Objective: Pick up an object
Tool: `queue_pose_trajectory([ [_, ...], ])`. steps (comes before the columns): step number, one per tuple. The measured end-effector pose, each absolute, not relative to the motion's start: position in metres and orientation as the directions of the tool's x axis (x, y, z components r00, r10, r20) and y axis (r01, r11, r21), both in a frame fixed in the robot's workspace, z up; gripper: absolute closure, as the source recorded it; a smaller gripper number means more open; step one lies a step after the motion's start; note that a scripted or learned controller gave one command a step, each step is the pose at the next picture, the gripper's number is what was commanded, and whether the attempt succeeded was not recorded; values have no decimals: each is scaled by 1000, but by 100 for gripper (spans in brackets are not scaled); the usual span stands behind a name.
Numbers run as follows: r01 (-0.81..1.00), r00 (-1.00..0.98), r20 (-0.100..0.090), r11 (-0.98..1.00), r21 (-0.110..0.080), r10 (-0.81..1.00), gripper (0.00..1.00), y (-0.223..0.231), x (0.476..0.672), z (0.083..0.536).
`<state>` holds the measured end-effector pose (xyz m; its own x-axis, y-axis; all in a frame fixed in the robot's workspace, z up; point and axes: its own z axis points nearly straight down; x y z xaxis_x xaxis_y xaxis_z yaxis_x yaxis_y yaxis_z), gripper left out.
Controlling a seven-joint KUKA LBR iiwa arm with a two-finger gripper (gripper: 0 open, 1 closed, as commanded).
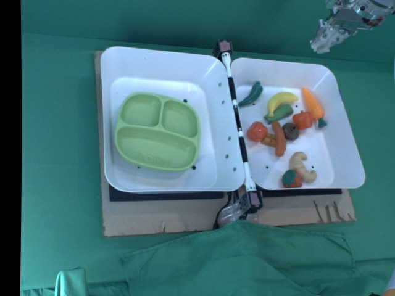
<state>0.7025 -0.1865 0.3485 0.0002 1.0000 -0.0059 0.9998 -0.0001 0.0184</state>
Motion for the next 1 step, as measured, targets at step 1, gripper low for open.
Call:
queue_pose_trajectory([
  [1,1000,3,-4,-3,5,1000,0,-187,700,341],
])
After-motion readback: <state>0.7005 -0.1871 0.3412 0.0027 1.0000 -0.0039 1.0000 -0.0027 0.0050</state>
